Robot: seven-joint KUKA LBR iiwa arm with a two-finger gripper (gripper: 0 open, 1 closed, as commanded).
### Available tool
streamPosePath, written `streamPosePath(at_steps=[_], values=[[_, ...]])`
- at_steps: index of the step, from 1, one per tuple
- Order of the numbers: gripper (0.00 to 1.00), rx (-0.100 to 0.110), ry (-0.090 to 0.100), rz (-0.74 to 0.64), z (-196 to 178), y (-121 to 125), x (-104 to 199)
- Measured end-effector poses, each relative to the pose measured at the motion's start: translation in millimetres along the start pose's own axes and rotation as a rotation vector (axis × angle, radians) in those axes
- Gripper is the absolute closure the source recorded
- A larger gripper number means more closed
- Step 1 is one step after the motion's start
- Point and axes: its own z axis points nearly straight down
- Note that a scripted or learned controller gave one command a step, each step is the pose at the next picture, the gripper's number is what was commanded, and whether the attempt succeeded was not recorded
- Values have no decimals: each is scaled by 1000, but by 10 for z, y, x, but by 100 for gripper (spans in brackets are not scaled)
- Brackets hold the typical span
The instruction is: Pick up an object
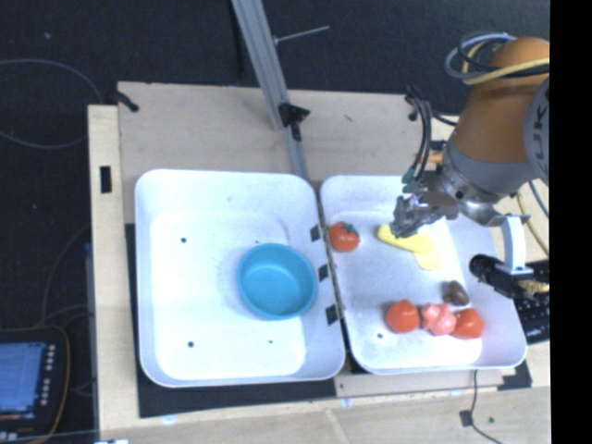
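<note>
The bench (213,128) fills most of the frame, a pale board on a dark floor, with a grey metal pole (264,54) slanting up from its middle to the top edge. On it lie two white bins side by side, touching along their inner rims near the centre of the frame.

The left bin (176,220) takes the centre-left. A blue bowl (276,280) stands upright in its lower right part, near the shared rim.

The right bin (370,350) sits right of centre and holds the small things. The arm (499,109) comes in from the upper right, its orange band broad above the grey wrist, and reaches down over the bin's upper part. The gripper (409,220) sits low over the left end of a yellow banana (421,246), which lies slanting from upper left to lower right in the upper middle of the bin. The gripper's tip overlaps the banana, but whether it is spread or closed, or has any hold on the fruit, cannot be told from this slanted view.

A tomato (343,237) with a green top lies at the bin's left side, just beside the shared rim and left of the banana. Along the lower part of the bin three pieces sit in a row, touching: a red ball (401,316), a pink piece (437,319), and a red-orange piece (468,324). A small brown lump (455,293) lies just above that row, below the banana's lower end.
</note>
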Motion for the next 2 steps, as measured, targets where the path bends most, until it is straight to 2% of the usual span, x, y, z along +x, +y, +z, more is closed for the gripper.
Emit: streamPosePath(at_steps=[1,2], values=[[100,4,-1,2,15,45,472],[100,3,0,0,-2,194,1029]])
